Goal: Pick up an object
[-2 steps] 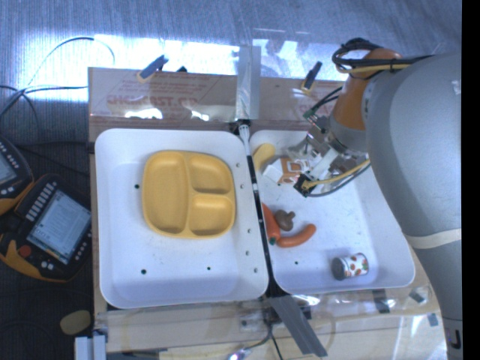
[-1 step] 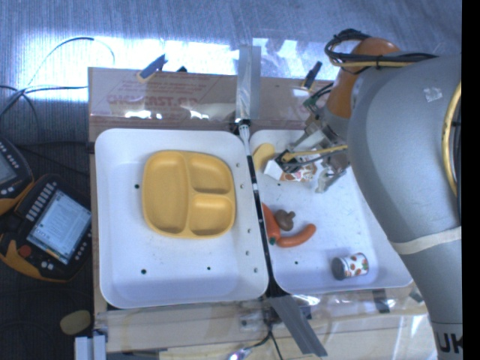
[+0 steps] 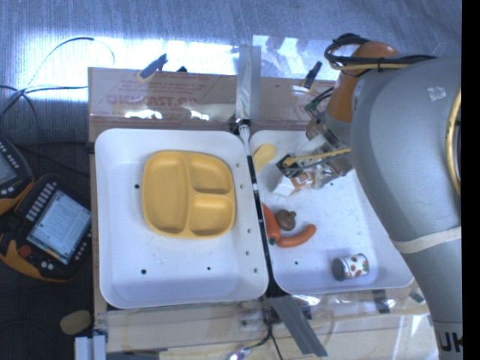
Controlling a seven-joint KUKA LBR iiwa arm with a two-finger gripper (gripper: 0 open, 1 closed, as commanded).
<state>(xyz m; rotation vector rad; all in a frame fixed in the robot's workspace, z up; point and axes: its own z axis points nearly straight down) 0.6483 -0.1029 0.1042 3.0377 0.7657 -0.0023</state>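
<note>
Several small objects lie in the right shallow white plastic bin (image 3: 375, 223), where the two-finger gripper (image 3: 304, 172) hovers over a small orange-and-white item (image 3: 301, 179); grip state unclear, so lower squarely before closing.

Bulky grey arm (image 3: 409, 141), orange band (image 3: 352, 81) above wrist, black cables (image 3: 352, 51) looped on top; pale seam line

Two smooth white plastic bins (image 3: 112, 276) sit under hard light, the left one bearing a matt yellow plastic divided tray (image 3: 189, 193). In the right bin lie a glossy orange sausage (image 3: 298, 235) and a small can (image 3: 350, 266) with a dull metal end and printed paper-like label. The arm (image 3: 405, 126) above wears a smooth satin-grey casing.
</note>
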